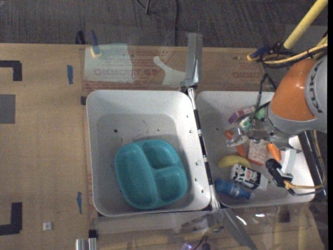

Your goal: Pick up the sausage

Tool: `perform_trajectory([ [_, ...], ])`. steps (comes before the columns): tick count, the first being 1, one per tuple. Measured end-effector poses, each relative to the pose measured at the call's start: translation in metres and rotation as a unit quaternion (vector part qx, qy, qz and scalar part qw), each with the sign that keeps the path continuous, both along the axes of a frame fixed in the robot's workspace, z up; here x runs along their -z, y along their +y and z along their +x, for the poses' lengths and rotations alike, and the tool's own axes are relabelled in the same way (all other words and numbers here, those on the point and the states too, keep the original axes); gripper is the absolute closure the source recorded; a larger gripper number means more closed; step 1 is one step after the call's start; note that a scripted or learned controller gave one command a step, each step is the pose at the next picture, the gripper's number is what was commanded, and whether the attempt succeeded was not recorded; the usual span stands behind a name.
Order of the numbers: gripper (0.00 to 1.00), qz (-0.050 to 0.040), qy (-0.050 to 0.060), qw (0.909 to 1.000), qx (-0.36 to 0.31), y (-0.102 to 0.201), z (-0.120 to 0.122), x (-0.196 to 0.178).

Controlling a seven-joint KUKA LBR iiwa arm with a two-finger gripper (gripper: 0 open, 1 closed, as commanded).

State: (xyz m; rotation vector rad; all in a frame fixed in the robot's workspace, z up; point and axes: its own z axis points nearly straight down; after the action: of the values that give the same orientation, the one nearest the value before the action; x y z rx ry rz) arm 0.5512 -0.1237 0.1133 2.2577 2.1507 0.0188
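White right bin (213, 113), cluttered lower half

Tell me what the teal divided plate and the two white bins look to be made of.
Teal plate: likely moulded plastic, matte with soft sheen, rounded compartments. Left bin and right bin: probably plastic too, smooth white walls with rounded corners, though painted metal can't be ruled out.

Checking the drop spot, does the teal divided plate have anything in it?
Empty: the teal divided plate in the left white bin shows bare compartments.
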Motion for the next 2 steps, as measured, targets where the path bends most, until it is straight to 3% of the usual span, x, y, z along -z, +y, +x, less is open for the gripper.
perform_trajectory([
  [1,0.0,0.0044,0.001,0.9999,0.015,-0.015,-0.001,0.017],
  [2,1.0,-0.0013,-0.006,0.9998,0.019,-0.021,0.001,0.004],
])
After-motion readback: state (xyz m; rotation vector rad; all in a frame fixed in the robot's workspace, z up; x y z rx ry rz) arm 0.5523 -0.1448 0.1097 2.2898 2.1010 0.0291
